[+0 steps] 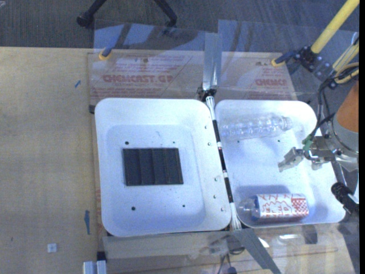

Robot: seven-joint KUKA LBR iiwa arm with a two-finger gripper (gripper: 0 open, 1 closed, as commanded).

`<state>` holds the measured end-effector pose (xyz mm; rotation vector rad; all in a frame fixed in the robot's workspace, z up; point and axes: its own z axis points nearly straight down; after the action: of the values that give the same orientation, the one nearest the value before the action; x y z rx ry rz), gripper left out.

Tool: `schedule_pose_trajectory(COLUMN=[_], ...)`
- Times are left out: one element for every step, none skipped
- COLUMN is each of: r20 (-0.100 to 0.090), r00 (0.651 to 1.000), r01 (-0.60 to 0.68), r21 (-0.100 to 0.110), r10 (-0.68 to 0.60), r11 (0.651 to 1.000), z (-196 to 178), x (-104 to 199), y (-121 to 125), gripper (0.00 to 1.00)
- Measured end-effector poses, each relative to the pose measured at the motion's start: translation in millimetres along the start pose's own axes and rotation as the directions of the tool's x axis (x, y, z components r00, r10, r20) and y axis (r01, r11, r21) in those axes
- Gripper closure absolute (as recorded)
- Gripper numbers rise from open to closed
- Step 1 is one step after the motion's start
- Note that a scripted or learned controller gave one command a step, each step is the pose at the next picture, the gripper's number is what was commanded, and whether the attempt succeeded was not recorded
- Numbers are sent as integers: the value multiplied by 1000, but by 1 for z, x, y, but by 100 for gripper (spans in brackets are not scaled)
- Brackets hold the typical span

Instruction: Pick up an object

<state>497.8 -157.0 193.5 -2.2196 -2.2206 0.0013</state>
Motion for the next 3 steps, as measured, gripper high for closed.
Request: schedule_pose_trajectory(r20=[3, 2, -1], r00=[987, 988, 1000], r01=[159, 157, 30], r21=[-10, -4, 1], r10=[-159, -157, -30], r11=[987, 988, 1000], z=[105, 92, 57], x=[28, -12, 6], y=[-16, 23, -19], gripper=[0, 0, 0])
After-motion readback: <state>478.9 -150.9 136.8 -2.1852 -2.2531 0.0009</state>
